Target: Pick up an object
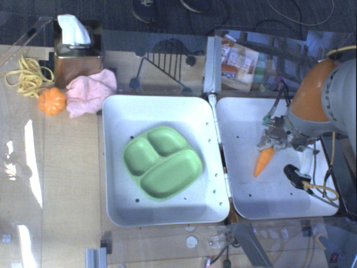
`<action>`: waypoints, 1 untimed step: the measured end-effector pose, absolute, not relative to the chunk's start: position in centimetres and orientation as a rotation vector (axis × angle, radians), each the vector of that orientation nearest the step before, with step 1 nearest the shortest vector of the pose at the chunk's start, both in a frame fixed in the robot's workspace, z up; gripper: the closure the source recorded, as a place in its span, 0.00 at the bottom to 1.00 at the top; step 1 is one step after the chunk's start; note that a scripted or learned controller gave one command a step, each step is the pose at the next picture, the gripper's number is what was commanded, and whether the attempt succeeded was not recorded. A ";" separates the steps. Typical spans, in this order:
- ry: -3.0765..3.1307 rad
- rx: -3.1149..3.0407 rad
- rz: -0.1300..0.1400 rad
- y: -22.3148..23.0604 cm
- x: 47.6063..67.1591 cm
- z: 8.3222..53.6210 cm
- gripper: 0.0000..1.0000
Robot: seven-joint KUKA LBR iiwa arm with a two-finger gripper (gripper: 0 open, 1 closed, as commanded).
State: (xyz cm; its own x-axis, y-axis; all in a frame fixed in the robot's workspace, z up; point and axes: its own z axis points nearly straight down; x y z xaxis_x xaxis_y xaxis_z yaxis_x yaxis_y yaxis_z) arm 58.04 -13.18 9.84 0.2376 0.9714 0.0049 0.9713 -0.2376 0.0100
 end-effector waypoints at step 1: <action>1.654 2.670 0.004 -5.9 52.0 18.4 1.00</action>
State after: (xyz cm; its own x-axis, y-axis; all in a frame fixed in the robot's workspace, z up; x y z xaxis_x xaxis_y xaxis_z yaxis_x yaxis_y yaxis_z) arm 52.01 -5.90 18.43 0.4453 0.8954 0.0016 0.8954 -0.4453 0.0022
